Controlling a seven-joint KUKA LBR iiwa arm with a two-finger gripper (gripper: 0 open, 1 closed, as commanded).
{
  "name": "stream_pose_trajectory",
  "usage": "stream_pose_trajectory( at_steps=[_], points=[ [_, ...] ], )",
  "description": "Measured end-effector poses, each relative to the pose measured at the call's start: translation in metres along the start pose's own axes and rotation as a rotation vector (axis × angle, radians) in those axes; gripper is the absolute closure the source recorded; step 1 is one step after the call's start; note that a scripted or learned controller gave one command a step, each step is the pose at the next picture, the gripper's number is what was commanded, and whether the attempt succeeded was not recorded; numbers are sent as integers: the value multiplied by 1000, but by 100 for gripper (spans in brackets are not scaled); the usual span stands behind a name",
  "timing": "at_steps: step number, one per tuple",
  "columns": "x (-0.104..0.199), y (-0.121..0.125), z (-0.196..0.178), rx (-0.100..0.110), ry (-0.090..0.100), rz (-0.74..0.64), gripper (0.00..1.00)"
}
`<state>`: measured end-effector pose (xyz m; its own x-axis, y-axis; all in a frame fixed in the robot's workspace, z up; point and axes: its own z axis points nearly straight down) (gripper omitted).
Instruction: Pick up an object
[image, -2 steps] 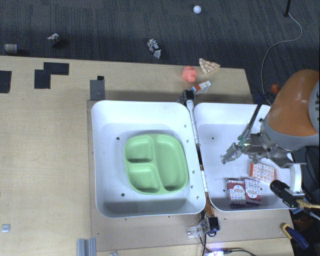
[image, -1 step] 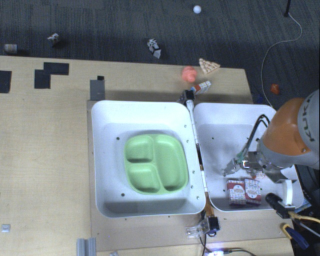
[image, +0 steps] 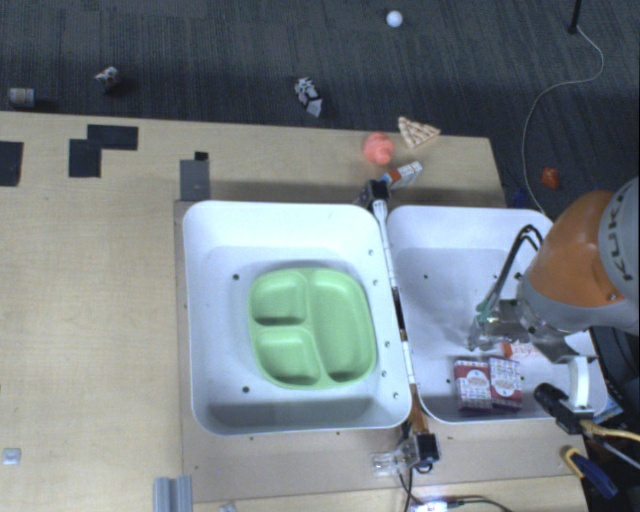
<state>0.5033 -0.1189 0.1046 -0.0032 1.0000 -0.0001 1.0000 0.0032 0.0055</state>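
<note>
One gripper (image: 497, 333), its finger state impossible to tell, hovers just above two red boxes (image: 489, 385); centring over one should help.

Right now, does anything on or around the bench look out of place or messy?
Yes. Several small things lie outside the bins: a pink ball and a wedge-shaped toy on the bench behind the right bin, plus scattered bits on the dark floor. Inside the bins nothing looks odd; the green tray sits flat in the left bin.
</note>
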Motion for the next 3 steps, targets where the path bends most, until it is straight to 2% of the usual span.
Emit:
stream_pose_trajectory(
  at_steps=[1,2,3],
  points=[
    [80,44,-136,2,1,-1,100],
    [96,6,-160,3,1,-3,100],
    [115,5,-123,4,1,-3,100]
  ],
)
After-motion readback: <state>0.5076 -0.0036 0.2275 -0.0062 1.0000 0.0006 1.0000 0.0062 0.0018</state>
